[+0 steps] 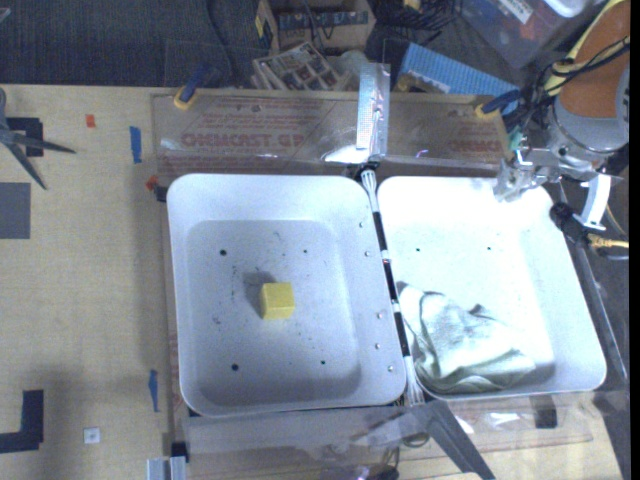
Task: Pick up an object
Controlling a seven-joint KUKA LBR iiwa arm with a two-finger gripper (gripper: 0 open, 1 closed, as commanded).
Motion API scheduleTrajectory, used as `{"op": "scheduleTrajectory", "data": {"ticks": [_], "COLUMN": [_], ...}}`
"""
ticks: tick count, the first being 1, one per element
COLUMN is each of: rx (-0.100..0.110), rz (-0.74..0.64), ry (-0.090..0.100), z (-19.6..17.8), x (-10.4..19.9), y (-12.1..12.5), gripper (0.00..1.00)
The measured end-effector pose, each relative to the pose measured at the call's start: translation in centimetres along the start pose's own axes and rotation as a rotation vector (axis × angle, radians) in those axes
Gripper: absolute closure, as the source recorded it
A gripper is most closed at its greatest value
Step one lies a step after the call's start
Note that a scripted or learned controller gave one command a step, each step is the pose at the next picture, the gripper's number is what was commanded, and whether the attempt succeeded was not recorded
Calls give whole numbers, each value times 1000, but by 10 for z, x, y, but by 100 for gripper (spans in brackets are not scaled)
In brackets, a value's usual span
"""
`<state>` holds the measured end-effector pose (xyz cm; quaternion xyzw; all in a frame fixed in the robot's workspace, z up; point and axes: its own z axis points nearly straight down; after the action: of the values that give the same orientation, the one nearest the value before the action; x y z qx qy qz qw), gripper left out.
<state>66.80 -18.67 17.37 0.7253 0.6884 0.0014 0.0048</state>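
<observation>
A small yellow cube (278,300) lies near the middle of the left bin (200,208). A crumpled white and grey cloth (468,344) is bunched in the near left corner of the right bin (470,223). My gripper (516,176) hangs over the far right corner of the right bin, below the orange band of the arm (600,58). It is well away from both the cloth and the cube, and I see nothing in it.
A clear plastic wall (300,133) stands along the far side of both bins. Cables and boxes (310,18) crowd the floor behind it. A raised rim (383,268) divides the two bins.
</observation>
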Motion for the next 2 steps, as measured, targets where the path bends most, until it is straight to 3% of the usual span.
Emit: {"op": "scheduleTrajectory", "data": {"ticks": [1, 2], "rx": [8, 9], "rz": [15, 177], "ry": [4, 3], "z": [-8, 13], "x": [34, 12], "y": [-2, -1], "gripper": [100, 100]}}
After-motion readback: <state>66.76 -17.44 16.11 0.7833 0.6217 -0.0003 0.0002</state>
